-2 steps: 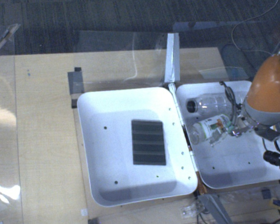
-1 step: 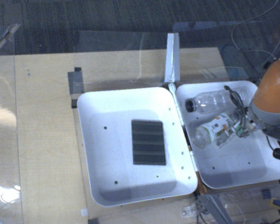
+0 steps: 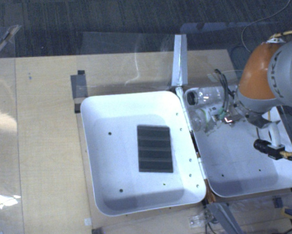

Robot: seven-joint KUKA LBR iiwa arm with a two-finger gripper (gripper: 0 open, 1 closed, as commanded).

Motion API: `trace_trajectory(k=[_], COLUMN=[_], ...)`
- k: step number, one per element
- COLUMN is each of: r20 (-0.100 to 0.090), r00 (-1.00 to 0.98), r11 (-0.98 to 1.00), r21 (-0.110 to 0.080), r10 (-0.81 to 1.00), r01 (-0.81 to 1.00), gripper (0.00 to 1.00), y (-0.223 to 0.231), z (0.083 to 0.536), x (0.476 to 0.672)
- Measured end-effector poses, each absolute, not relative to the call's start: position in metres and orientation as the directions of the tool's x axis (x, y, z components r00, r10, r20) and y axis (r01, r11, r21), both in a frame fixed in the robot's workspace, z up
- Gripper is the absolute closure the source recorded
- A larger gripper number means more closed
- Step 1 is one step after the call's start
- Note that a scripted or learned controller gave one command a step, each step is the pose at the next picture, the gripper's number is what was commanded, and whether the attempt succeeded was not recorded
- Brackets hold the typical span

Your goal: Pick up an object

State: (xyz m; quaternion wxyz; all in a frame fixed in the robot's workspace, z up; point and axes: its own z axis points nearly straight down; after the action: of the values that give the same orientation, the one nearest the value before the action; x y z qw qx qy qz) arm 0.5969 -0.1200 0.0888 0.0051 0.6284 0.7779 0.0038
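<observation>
Lying on its side in the far left corner of the right bin [image 3: 254, 178], a clear plastic bottle [image 3: 204, 96] is the thing nearest to the arm, and I judge it is the one to pick. It looks empty, so it should be light, thin-walled and easy to crush, and the smooth round body may roll or slip under a hard pinch. The best hold is probably across the middle of the body, not at the dark cap end. Just beside it there is a second clear object [image 3: 198, 119], perhaps crumpled plastic, but the view is too poor to be sure.

The gripper [image 3: 227, 115] hangs low over this corner, and whether it is open or closed I cannot tell, because the wrist and cables cover it. The bin walls stand close on two sides of the bottle, so there is little room there. In the left bin [image 3: 100, 144] a flat dark ribbed block [image 3: 154, 148] lies well apart.
</observation>
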Motion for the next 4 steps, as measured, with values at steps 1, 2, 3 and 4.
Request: trace_trajectory(k=[1,2,3,4], r20=[-0.002,0.0,0.018,-0.003], r00=[0.063,0.075,-0.125,-0.01], r11=[-0.064,-0.075,0.126,0.01], r21=[-0.044,0.005,-0.078,0.007], r10=[0.998,0.997,0.992,1.0], r01=[0.997,0.997,0.989,1.0], gripper=[0.0,0.0,0.0,0.0], y=[-0.126,-0.112,-0.126,-0.206], z=[0.089,0.129,0.086,0.142], x=[0.632,0.604,0.638,0.63])
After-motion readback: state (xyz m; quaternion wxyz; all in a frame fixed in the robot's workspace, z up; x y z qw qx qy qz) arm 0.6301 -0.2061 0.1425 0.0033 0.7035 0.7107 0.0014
